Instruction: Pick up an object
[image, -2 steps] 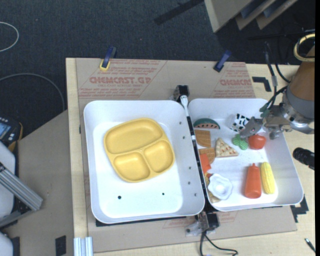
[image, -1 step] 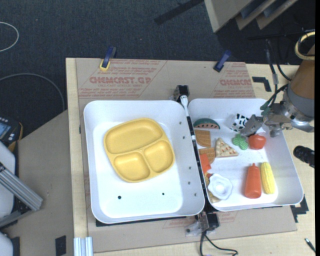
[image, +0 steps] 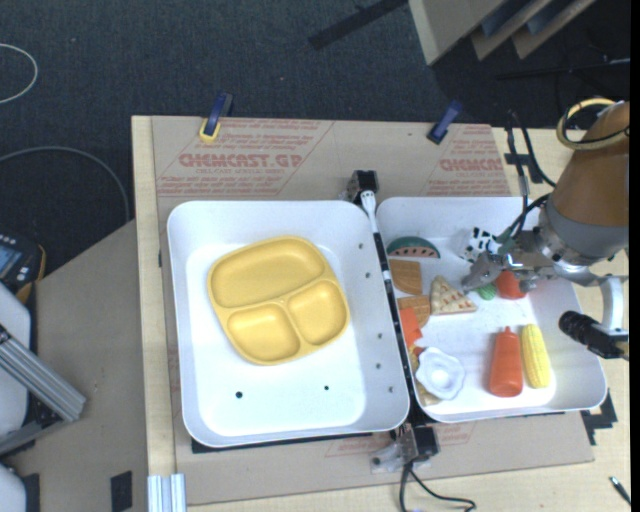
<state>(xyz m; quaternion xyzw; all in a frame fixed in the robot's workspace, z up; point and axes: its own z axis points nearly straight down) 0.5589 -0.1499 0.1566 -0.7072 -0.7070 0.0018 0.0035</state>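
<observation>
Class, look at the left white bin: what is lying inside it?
Inside the left bin lies a yellow divided plate with three compartments, resting on the bin's floor. Two small dark spots mark the bare floor in front of it. Whatever lies beneath the plate is covered and cannot be seen.

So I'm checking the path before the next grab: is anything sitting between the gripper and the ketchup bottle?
Nothing visible does. The gripper is low in the right bin, and the ketchup bottle lies nearer the camera across bare floor, with corn alongside on its right.
</observation>
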